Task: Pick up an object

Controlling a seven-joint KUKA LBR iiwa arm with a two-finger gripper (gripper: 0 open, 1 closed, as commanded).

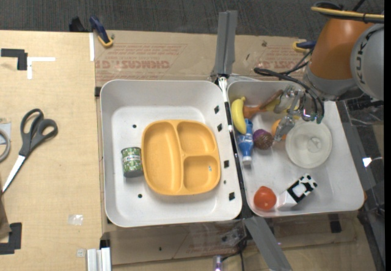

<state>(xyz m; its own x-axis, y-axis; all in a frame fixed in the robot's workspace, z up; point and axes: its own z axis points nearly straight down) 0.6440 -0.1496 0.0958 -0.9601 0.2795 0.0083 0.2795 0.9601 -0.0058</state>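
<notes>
Camera view looks down on two white bins. From the right, the arm (345,50) reaches into the right bin (342,193). Its tool (292,112) hangs low at the back of that bin, but you cannot tell how it is set or if it has anything. Near it lie a banana (238,116), a purple ball (263,139) and a clear lid (309,143). An orange thing (269,104) is partly hidden. A yellow tray (181,157) and a green can (131,161) sit in the left bin (116,117).

Bench (49,202): bins (116,202), scissors (27,138).
</notes>
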